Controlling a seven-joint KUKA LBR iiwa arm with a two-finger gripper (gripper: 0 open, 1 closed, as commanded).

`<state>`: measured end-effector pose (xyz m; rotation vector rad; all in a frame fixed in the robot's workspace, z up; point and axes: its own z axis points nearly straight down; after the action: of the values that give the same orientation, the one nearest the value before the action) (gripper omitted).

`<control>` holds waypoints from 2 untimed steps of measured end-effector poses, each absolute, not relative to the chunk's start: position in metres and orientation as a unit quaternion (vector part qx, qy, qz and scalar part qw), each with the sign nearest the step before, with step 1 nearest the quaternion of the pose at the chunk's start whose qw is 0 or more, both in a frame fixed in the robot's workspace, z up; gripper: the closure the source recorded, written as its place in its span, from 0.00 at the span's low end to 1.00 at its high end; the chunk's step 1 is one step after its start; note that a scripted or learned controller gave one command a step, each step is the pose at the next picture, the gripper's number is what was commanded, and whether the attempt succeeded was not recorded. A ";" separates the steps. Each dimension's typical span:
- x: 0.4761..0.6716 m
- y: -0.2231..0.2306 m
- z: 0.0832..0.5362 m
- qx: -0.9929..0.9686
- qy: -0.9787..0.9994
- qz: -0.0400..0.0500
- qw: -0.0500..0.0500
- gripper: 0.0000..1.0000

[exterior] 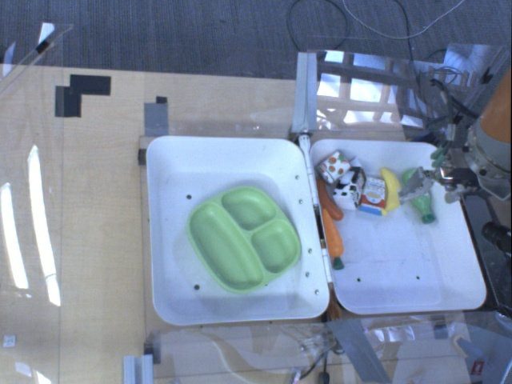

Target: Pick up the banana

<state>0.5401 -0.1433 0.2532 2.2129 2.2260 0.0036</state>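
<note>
Wooden bench point(96, 238), two white bins. Right bin point(416, 282): banana point(391, 189) near its far edge, touching a small carton point(372, 195). Gripper point(422, 184) just beside, fingers spread, holding nothing. Risk, judged: closing could catch the carton or the green item point(425, 209) instead.

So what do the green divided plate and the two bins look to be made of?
The green divided plate looks like moulded plastic with a matte to satin finish: uniform pale green, soft rounded compartment edges, only faint sheen. The left bin and right bin seem thin formed white plastic, smooth and slightly glossy, with rounded corners; painted metal can't be ruled out.
</note>
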 end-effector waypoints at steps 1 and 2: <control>0.532 -0.125 0.251 0.731 0.682 0.002 0.001 0.00; 0.578 -0.160 0.094 0.733 0.680 0.001 0.001 0.00</control>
<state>0.5783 -0.1602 0.0936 2.3012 2.1349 0.0034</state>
